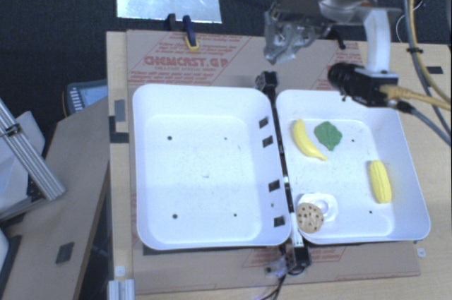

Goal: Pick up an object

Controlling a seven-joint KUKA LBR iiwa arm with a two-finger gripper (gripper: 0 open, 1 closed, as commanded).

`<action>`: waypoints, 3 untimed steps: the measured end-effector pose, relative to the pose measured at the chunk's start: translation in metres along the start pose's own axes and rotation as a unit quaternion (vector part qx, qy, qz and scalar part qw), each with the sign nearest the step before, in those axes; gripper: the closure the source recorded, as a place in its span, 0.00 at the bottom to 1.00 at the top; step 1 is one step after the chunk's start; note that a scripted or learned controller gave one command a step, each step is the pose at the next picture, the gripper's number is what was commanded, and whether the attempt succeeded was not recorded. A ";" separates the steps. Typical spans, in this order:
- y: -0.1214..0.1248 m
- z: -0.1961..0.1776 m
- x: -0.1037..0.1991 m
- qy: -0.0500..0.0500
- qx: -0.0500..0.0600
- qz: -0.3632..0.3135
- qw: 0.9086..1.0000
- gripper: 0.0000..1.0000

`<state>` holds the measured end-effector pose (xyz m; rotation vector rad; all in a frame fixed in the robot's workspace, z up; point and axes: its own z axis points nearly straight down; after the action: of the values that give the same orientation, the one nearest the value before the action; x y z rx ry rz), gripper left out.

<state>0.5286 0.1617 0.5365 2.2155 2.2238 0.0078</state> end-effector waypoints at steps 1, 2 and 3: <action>-0.021 0.062 0.042 -0.001 0.005 -0.002 1.000 1.00; -0.020 0.058 0.039 -0.001 0.002 0.000 1.000 0.00; -0.019 0.047 0.040 0.000 0.001 -0.001 1.000 1.00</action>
<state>0.5094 0.2012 0.4899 2.2131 2.2279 0.0069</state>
